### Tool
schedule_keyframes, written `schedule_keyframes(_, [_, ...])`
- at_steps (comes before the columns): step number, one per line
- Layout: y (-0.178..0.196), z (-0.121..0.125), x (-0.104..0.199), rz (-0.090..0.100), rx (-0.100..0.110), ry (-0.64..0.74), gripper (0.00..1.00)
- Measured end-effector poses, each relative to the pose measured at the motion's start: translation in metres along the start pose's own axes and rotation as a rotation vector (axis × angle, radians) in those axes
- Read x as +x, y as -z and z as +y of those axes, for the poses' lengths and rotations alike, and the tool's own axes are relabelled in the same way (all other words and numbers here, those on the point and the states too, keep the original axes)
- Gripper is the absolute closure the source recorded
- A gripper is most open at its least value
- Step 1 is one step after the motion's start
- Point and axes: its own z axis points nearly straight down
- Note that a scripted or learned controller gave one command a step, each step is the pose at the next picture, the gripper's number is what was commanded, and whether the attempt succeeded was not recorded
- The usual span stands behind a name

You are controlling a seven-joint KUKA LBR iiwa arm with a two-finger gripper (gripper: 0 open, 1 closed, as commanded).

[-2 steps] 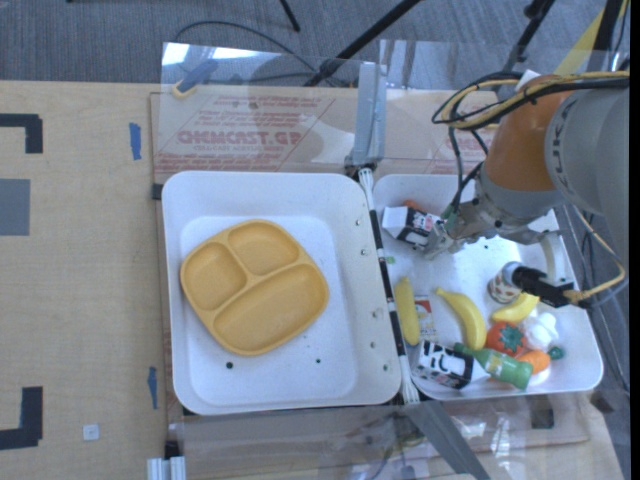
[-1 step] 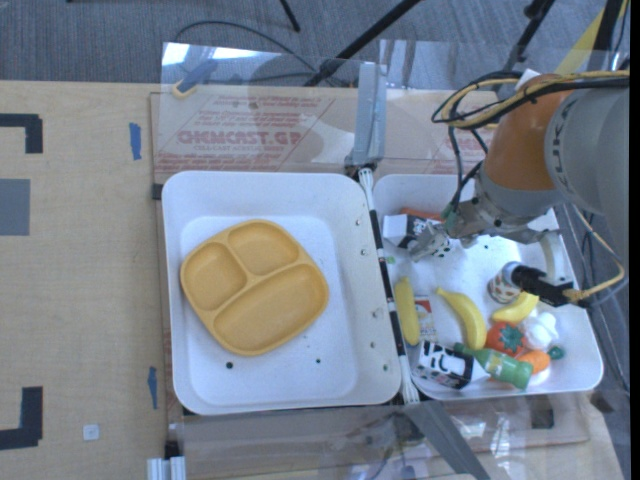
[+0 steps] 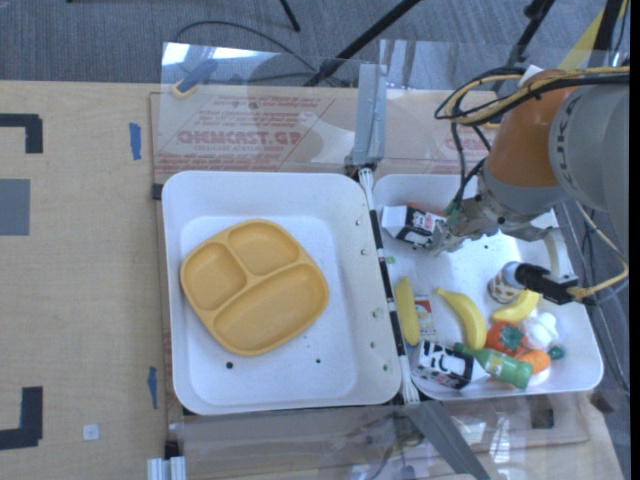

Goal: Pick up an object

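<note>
My gripper (image 3: pixel 452 236) hangs low over the back left part of the right bin (image 3: pixel 590 373), below the orange band of the arm (image 3: pixel 525 143). Just left of it, touching or nearly touching, lies a small black-and-white packet (image 3: pixel 416 225) with a red mark. A banana (image 3: pixel 464 316) lies in the middle of that bin. A slim yellow piece (image 3: pixel 404 311) rests along the bin's left wall. Near the front are a black-and-white spotted item (image 3: pixel 443 363) and a green bottle (image 3: pixel 508 369). I see nothing between the fingers.
The left bin (image 3: pixel 190 193) holds a yellow divided plate (image 3: pixel 254 285). At the right bin's front right, orange, red and white toys (image 3: pixel 528 343) crowd together with a second small yellow piece (image 3: pixel 516 310) and a round tan item (image 3: pixel 499 289).
</note>
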Motion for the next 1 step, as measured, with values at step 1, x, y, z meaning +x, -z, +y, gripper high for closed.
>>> schedule_keyframes(1, [0.0003, 0.0005, -0.0001, 0.0, -0.001, 0.0, 0.0])
